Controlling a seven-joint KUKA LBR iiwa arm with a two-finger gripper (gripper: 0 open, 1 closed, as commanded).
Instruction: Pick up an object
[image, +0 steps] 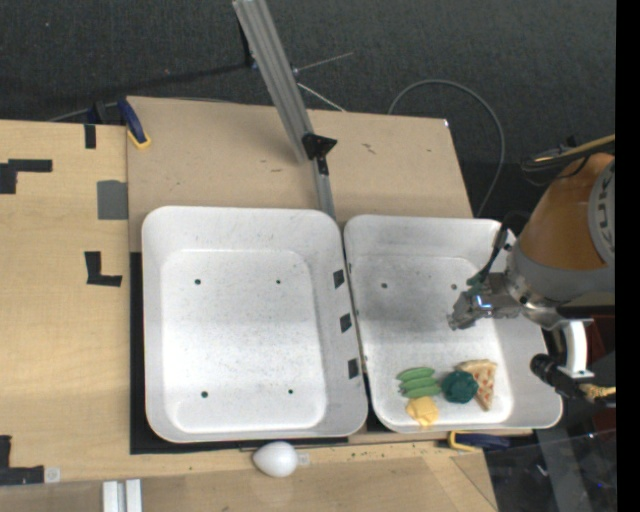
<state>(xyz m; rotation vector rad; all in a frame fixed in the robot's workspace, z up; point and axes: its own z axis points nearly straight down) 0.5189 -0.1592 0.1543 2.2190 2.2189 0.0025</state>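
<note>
The arm (565, 245), grey with an orange band, was seen reaching in from three o'clock over the right bin (400, 240). Its end effector (468, 312) was positioned low above the bin's floor, toward the three o'clock side of that bin; whether its fingers were apart or together could not be told, and nothing was seen between them.

The objects were gathered at the bin's five o'clock corner, at about six o'clock from the end effector and apart from it. A green pod-shaped piece (417, 380) was laid flat, with a small yellow piece (423, 409) just beside it at six o'clock. A dark teal rounded object (460, 387) was found at three o'clock of the green piece, and a tan wedge with reddish spots (484, 380) was touching or nearly touching the teal object on its three o'clock side.

The left bin (240, 320) was set edge to edge with the right one on the wooden surface (220, 150). A white egg-shaped object (275, 459) was seen on the surface outside the bins, at six o'clock of the left bin. A grey metal bar (285, 85) was seen slanting in from twelve o'clock toward the seam between the bins.
</note>
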